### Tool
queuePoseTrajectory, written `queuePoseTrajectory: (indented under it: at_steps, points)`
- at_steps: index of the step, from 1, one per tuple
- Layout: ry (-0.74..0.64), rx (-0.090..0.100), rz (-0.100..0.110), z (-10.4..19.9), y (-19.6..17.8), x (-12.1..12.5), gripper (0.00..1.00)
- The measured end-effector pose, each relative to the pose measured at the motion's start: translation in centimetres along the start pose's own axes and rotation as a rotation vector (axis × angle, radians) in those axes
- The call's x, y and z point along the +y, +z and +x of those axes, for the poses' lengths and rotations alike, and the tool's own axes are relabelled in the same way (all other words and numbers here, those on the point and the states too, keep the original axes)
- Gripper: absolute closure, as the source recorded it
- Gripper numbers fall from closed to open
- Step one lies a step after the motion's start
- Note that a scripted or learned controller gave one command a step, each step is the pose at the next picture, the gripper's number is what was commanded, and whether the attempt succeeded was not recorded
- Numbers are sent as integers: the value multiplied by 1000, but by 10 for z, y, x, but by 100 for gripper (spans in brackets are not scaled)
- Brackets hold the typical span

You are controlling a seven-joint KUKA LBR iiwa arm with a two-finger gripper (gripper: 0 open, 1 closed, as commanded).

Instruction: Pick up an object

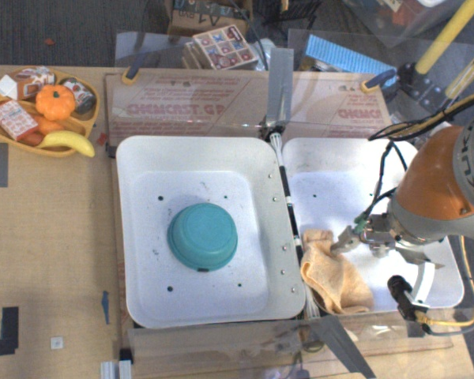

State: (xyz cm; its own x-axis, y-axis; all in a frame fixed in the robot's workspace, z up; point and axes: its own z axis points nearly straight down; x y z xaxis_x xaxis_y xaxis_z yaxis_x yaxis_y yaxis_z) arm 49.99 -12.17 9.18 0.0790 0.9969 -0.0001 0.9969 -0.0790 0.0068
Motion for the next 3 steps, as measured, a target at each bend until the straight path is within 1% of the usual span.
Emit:
queuePoseTrajectory:
  at_steps: [1, 2, 3]
  points:
    - [119, -2, 5, -65, -13, 77, 0]
    - [33, 0, 7, 6, -5, 16, 0]
    - [-9, -1, 5, -57, -90, 38, 0]
